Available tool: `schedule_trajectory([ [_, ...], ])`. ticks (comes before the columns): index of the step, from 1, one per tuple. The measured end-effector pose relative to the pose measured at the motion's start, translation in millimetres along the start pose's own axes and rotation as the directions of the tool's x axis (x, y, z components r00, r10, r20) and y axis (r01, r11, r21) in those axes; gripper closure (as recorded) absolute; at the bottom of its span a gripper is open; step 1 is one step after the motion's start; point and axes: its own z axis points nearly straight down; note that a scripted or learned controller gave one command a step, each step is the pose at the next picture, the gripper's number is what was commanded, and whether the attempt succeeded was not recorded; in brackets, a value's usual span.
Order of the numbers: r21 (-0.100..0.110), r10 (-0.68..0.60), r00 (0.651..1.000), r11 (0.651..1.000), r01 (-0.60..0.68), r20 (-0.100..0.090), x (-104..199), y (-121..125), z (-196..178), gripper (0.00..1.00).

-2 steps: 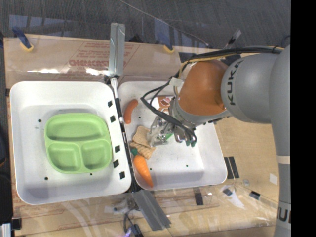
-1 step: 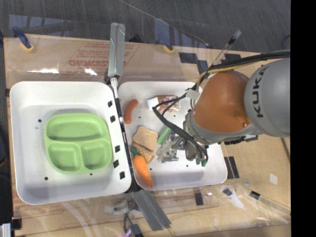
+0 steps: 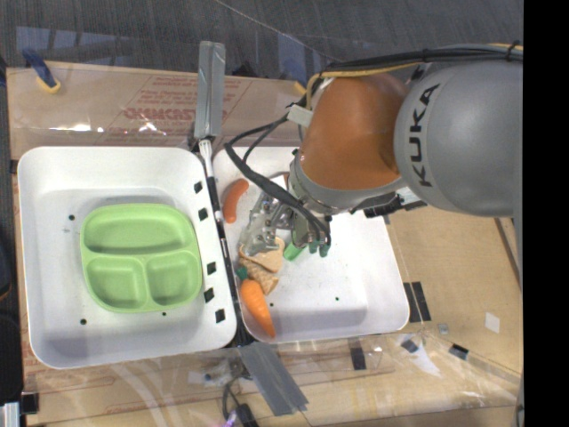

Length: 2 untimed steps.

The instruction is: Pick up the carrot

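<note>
The metal gripper [image 3: 271, 225] hangs low in the right bin [image 3: 373, 283]; I cannot tell its state. The tapered, smooth orange carrot [image 3: 257, 306] lies near it at the bin's front left corner. The grey arm [image 3: 418, 140] bends in from the right. A glossy green tray [image 3: 140, 256] sits in the left bin [image 3: 44, 238].

The carrot [image 3: 257, 306] lies against the right bin's [image 3: 382, 274] left wall near its front corner, a tan scrap [image 3: 263, 265] touching its upper end. The bin floor to the carrot's right is open; the arm [image 3: 356, 140] overhangs the back.
</note>
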Motion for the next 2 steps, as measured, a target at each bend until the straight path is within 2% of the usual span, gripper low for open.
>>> schedule_trajectory([
  [1,0.003,0.273,0.962,0.962,-0.273,0.000,24.3,20.3,-63.7,1.00],
  [2,0.002,-0.092,0.996,0.996,0.092,-0.009,60.1,51.4,23.0,1.00],
])
